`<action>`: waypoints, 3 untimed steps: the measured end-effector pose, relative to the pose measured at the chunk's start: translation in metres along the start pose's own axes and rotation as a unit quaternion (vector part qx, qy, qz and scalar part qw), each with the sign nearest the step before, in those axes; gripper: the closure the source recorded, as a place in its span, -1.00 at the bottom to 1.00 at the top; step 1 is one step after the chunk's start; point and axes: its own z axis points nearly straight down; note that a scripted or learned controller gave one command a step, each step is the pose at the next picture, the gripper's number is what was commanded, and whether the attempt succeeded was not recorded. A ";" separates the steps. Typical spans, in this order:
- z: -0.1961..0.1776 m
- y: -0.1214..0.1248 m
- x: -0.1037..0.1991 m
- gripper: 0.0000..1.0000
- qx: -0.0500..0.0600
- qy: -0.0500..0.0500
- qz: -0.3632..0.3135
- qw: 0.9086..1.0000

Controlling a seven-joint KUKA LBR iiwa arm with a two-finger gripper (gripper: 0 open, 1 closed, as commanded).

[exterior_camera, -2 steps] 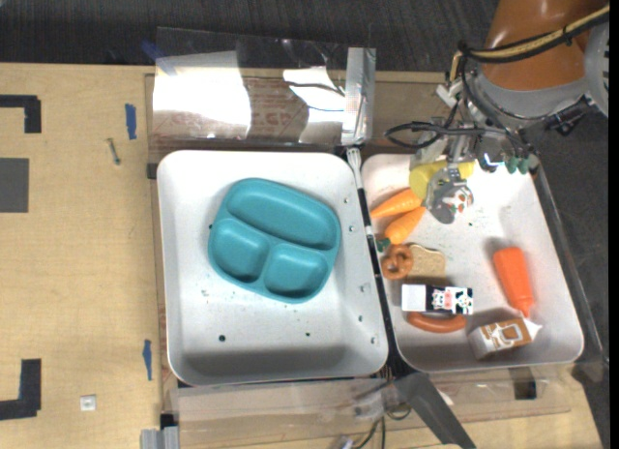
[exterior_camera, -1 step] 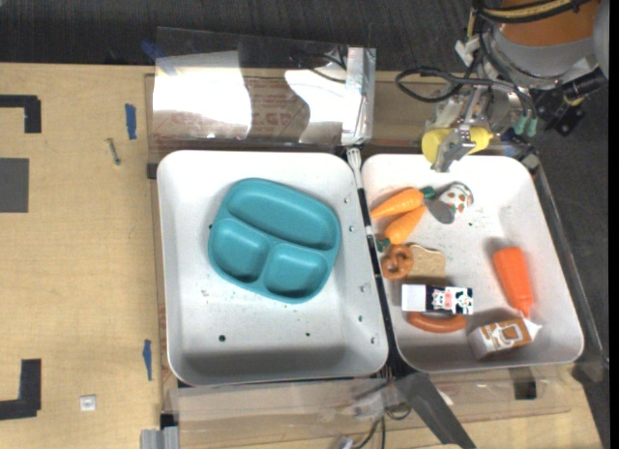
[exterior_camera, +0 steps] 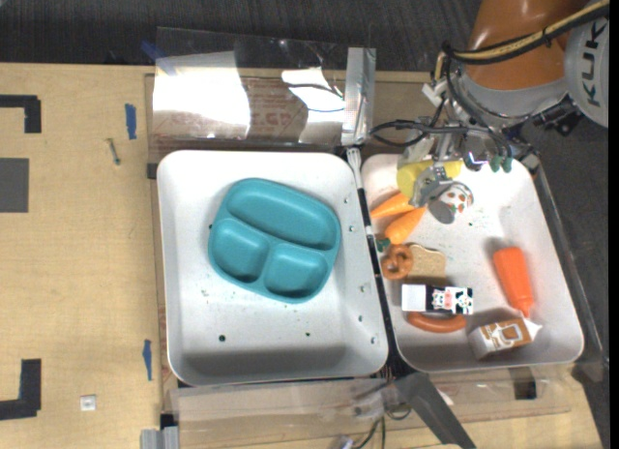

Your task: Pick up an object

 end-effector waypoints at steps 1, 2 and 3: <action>-0.050 -0.004 -0.027 1.00 0.000 -0.005 0.144 0.990; 0.037 0.002 0.008 1.00 0.001 0.002 0.283 0.959; 0.018 0.056 0.062 1.00 -0.001 -0.001 0.313 0.950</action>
